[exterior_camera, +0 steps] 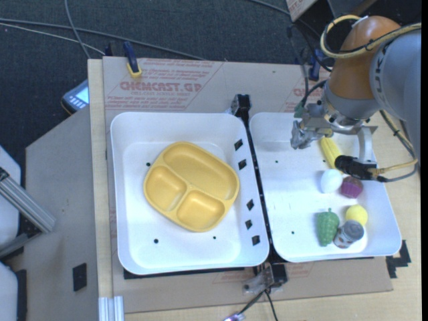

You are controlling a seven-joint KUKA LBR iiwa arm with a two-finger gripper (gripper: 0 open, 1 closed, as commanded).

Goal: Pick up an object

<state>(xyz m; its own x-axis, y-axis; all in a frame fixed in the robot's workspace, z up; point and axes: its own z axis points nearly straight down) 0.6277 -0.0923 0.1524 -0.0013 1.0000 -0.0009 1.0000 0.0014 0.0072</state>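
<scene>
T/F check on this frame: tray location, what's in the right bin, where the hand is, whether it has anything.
1. The yellow divided tray lies in the left bin. True.
2. The hand hangs over the left bin. False: it is over the upper part of the right bin.
3. A green object lies in the right bin's lower part, beside a small can. True.
4. The small items are piled inside the tray. False: they lie along the right bin's right side.
5. A white ball sits between the hand's fingers. False: it lies on the bin floor, apart from the hand.
</scene>
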